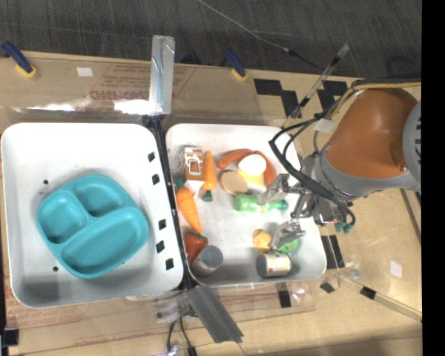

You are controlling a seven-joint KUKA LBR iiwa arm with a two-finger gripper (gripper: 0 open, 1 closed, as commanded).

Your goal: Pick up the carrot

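An orange carrot point(188, 208) lies in the right bin point(230, 133), tight against its left wall, pointing down toward a red item. A second, smaller carrot-shaped piece point(208, 175) lies just above and to the right of it, beside a small box point(193, 160). My gripper point(282, 213) hovers over the right side of the same bin, well to the right of both carrots. It is open, with one finger point(276, 192) above and the other below. The right end of a green toy point(251, 204) reaches toward the gap. Nothing is gripped.
The right bin also holds an orange curved piece point(241, 156), a white-yellow egg point(253, 170), a red item point(195, 242), a grey cup point(210, 258), a can point(276, 264) and a small yellow piece point(262, 238). A teal divided plate point(93, 223) sits in the left bin.
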